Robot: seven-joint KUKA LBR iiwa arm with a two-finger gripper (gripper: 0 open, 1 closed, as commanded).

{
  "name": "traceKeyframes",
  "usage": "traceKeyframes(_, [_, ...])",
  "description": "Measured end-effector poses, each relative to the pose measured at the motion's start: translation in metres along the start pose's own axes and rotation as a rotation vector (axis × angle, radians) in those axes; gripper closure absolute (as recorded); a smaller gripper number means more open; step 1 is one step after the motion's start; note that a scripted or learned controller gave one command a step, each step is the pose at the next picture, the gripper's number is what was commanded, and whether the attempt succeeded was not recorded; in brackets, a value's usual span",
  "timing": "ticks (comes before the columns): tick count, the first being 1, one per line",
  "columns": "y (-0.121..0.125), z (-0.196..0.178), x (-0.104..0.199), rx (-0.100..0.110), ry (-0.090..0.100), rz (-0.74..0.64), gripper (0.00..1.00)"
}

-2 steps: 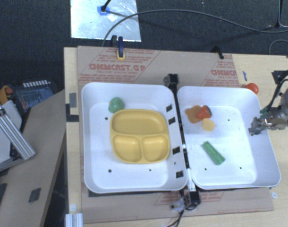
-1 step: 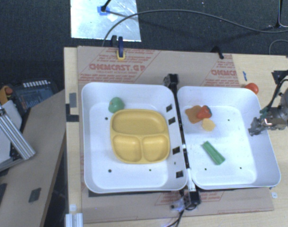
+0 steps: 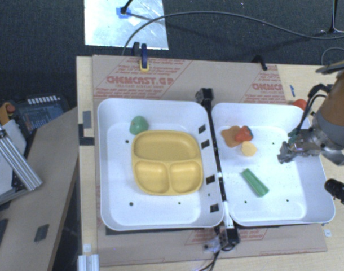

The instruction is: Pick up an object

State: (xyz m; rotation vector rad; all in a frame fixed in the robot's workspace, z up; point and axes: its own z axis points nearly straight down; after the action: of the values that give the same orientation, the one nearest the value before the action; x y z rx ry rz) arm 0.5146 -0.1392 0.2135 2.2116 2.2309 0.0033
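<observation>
A green stick (image 3: 255, 182) lies nearest in the right bin (image 3: 307, 208). My gripper (image 3: 287, 151) hangs above that bin's right side; its state I cannot tell. Farther back, a yellow piece (image 3: 248, 148) touches orange and red ones (image 3: 238, 134).

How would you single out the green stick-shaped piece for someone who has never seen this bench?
Start at the right white bin, where the gripper hovers. Below the small orange, red and yellow pieces lies the green stick, slanted. It is the bin's only long, green thing.
</observation>
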Motion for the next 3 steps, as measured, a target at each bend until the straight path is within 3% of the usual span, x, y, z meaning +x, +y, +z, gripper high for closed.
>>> traceKeyframes(1, [-0.008, 0.001, 0.050, 0.001, 0.000, -0.001, 1.00])
traceKeyframes(3, [0.001, -0.011, 0.170, 0.000, 0.002, -0.003, 1.00])
